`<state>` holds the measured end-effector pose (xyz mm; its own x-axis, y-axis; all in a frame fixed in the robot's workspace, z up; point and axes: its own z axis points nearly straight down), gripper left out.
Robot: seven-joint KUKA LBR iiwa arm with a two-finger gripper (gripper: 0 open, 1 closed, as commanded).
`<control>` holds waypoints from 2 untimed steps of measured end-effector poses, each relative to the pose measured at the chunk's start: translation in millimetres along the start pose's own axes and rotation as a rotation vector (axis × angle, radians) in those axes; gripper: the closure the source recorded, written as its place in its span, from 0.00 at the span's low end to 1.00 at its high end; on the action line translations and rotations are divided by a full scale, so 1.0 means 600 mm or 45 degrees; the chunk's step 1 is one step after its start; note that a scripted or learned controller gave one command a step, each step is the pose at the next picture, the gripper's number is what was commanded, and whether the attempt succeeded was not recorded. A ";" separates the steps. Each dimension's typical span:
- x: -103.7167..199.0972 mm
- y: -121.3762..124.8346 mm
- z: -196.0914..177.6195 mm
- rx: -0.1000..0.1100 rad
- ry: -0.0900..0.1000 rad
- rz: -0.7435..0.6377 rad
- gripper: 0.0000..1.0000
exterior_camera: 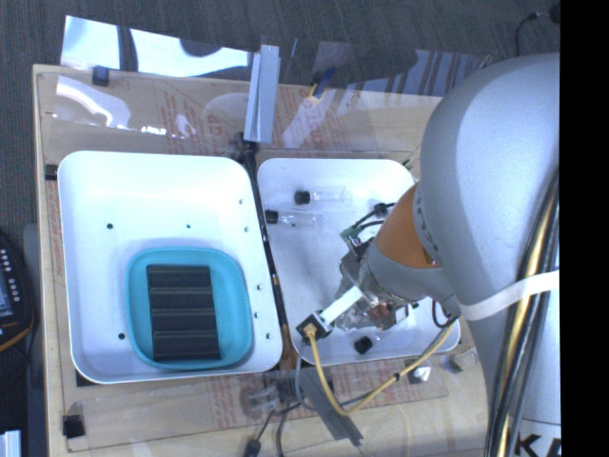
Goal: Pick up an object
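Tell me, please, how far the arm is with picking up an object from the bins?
Done: the arm has reached into the right bin, with its gripper low near the bin's front edge. In hand: nothing that I can confirm; the gripper's tip is hidden among its own parts. Left: the grasp and the lift. Small clear, dark-capped items lie at the back of that bin; the teal tray sits in the left bin.

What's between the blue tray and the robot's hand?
In the camera view, the two bins' touching walls and bare white floor lie between the blue tray and the hand.
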<state>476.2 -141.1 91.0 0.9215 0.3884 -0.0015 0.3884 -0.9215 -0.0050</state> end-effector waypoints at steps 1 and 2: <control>0.001 -0.003 -0.014 0.008 -0.004 -0.014 1.00; 0.002 -0.005 -0.028 0.015 -0.009 -0.029 1.00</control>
<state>476.0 -138.0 107.7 0.9125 0.4090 -0.0080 0.4089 -0.9124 -0.0170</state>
